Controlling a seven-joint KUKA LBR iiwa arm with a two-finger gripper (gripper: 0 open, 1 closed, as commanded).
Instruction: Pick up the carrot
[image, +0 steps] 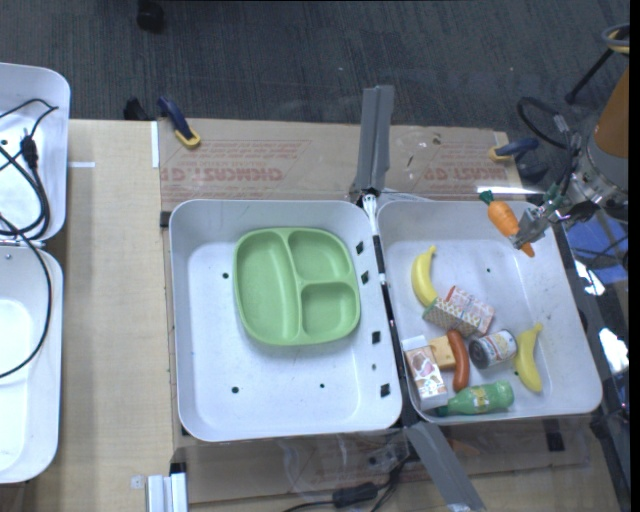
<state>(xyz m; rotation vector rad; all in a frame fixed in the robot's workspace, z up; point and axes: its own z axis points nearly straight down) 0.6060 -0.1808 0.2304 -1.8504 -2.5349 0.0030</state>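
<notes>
Nearest the camera, along the front edge of my right bin (585, 395), lie a green bottle (478, 400), a small carton (425, 375) and a red sausage (459, 360), with a tin can (493, 349) and one banana (529, 358) just beyond. Toward the middle sits a printed packet (460, 310), and a second banana (425, 276) curves near the divider. The left bin (190, 330) holds a green sectioned plate (297, 285), its compartments bare. Farthest back, at the right bin's far right corner, my gripper (532, 225) hangs above the rim with the carrot (503, 217) at its tip, orange body and green top raised over the bin's far edge. The carrot seems to sit between my fingers, so I judge them closed on it, though the contact is small and hard to read. By my reckoning the grasp is made and the lift is in hand; the next move calls for rising straight and steady without loosening.
</notes>
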